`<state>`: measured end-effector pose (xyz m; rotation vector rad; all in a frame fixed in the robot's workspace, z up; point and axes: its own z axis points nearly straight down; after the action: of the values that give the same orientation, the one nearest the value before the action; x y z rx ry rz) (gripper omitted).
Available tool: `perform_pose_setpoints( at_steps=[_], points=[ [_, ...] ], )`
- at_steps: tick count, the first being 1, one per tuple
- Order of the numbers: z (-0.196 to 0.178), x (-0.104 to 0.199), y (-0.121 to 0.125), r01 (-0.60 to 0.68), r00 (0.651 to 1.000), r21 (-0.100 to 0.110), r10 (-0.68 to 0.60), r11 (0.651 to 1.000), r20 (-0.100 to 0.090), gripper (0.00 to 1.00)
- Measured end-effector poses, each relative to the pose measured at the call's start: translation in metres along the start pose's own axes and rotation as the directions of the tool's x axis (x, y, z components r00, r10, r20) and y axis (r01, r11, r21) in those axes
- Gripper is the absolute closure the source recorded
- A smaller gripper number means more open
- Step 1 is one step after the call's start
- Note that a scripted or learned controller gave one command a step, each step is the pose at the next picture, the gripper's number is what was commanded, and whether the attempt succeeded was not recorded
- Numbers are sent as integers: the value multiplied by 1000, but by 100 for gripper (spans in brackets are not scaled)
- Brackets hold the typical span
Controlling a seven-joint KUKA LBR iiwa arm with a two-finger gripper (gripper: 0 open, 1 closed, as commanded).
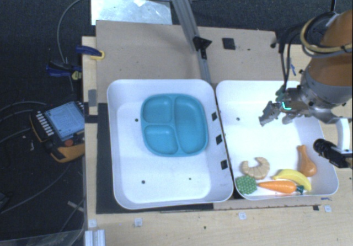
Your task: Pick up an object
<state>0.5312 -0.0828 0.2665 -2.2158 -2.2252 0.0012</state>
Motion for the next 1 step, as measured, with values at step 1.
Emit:
perform_pose_setpoints(
  at_steps=[1],
  points=[
    [-2,0,1,0,1000,-4,0,1000,0,0]
  ],
)
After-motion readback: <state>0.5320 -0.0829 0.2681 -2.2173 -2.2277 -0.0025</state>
